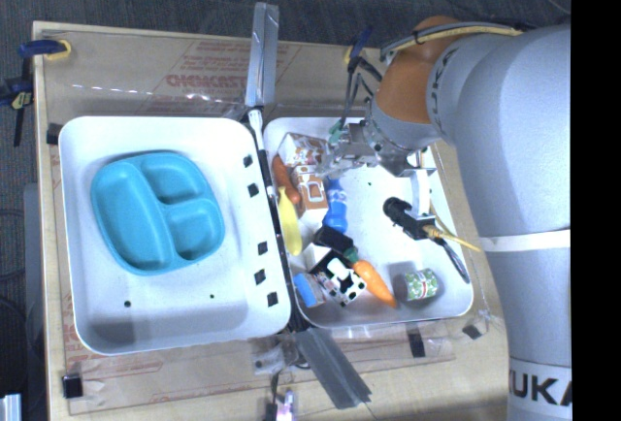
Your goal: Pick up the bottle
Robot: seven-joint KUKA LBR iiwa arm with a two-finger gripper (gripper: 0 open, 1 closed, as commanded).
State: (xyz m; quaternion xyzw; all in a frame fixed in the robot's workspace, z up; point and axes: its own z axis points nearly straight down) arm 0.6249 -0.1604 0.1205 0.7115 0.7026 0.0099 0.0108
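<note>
Only writing I can actually read is the dark "KUK" lettering (pixel 537 388) on the arm (pixel 514 147) at the near right, cut off at the edge. The little can (pixel 419 285) has a green-and-white label, way too small to read. It sits at the near end of the right bin (pixel 371 208) with a carrot (pixel 375 283), a cow-spotted toy (pixel 340 285) and a blue piece (pixel 306 291), all packed close. A black thing (pixel 331 240) sits just behind those, and a yellow banana-ish thing (pixel 289 225) runs along the left wall.

The bottle (pixel 336 211) is the small blue one mid-bin, hemmed in between the black thing and a printed box (pixel 309 181). The gripper (pixel 342 152) hangs just beyond it. Can't tell if it's open or closed, or has hold of anything.

Left bin (pixel 165 305) holds a blue divided tray (pixel 155 210). Farthest back there's red print (pixel 209 72) on the bench (pixel 116 46), not legible.
</note>
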